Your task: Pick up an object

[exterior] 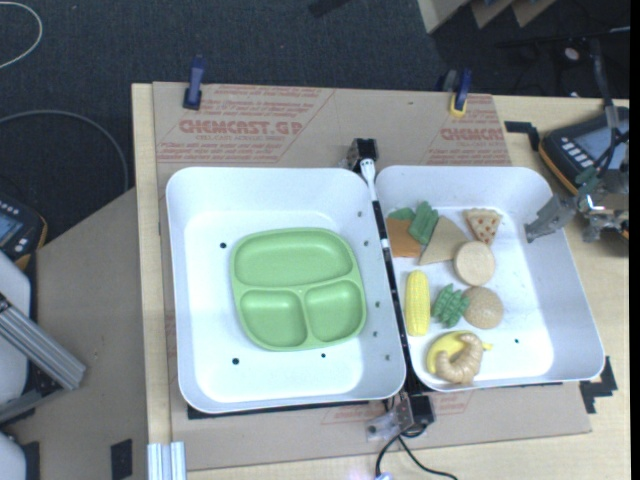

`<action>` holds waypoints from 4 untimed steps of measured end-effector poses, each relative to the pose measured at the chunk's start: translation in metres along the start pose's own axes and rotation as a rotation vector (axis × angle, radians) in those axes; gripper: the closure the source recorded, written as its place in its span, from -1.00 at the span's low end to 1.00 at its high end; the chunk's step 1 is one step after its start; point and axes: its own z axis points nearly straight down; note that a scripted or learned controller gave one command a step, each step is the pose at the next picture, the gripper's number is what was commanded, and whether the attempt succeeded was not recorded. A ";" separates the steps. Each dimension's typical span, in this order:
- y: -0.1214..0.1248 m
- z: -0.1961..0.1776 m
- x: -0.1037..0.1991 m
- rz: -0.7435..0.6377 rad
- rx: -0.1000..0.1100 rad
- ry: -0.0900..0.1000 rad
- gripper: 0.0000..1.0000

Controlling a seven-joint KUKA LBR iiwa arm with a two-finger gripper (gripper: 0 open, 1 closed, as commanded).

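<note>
You have the claw [545, 223] at the right rim of the right bin [570, 308], above its edge; whether it is wide or narrow you cannot tell from here. In that bin the corn cob [417, 302] lies with its long axis running from the far side toward the near side, parallel to the divider between the bins. Beside it sit green broccoli [450, 306], a round tan biscuit [474, 263], a pizza wedge [484, 224] and a croissant [459, 359]. The left bin [200, 368] carries a green divided plate [298, 288].
</note>
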 end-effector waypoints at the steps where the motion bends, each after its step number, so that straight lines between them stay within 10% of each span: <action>1: -0.046 0.129 0.056 -0.001 0.015 0.007 -1.00; 2: -0.028 0.076 -0.028 0.006 -0.007 -0.006 -1.00; 3: -0.046 -0.059 -0.024 -0.001 -0.017 -0.007 -1.00; 4: -0.051 0.166 0.017 -0.001 0.016 0.008 -1.00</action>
